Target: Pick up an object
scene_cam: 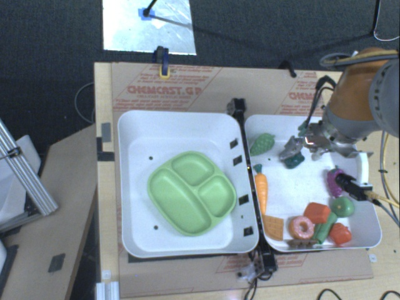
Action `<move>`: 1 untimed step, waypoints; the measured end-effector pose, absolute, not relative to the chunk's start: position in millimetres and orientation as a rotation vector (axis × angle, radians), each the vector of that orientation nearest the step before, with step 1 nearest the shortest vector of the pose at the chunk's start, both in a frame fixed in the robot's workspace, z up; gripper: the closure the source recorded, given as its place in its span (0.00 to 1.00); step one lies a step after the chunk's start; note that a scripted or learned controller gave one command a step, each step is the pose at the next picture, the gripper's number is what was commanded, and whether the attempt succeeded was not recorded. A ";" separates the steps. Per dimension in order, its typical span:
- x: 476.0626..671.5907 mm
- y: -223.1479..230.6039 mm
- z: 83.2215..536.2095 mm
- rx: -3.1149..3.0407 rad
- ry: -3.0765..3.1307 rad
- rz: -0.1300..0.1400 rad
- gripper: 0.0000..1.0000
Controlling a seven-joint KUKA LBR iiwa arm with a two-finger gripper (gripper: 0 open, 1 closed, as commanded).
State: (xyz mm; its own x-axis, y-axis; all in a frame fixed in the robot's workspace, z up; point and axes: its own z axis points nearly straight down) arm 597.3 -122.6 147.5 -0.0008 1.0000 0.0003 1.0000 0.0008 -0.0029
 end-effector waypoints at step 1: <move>591.3 -114.5 99.4 -2.219 -2.219 0.002 0.00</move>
